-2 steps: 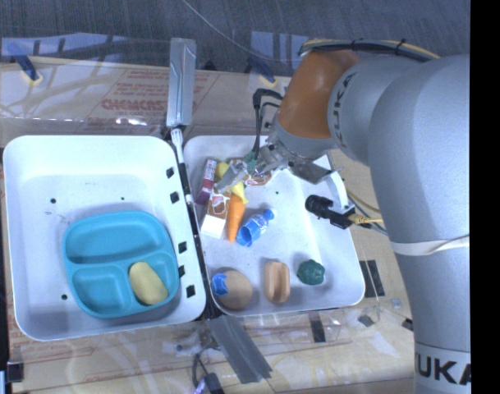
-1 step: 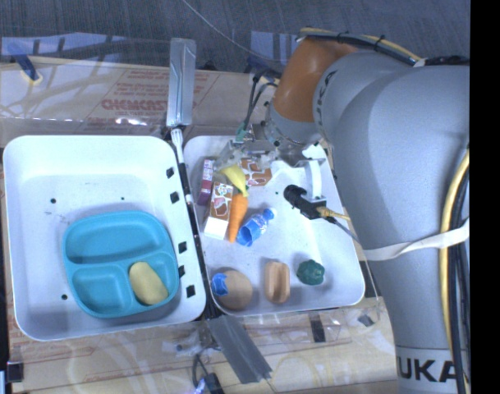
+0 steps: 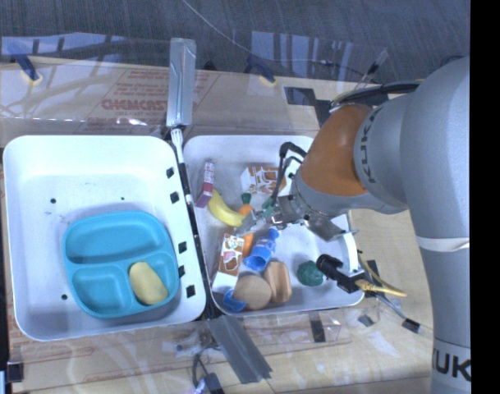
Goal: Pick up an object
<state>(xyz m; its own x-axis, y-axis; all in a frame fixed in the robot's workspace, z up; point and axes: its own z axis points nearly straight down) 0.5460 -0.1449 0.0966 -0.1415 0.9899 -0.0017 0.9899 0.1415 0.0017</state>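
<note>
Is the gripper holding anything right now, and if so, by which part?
Cannot be told. The gripper is down in the right bin among the clutter near the banana, but nothing is visibly between its fingers.

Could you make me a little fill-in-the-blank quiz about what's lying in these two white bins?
1. The blue tray lies in the ____ bin.
2. A yellow potato-like lump rests in the tray's lower-____ compartment.
3. The banana lies in the ____ bin.
4. The band above the arm's wrist is coloured ____.

Missing words: left; right; right; orange
</note>
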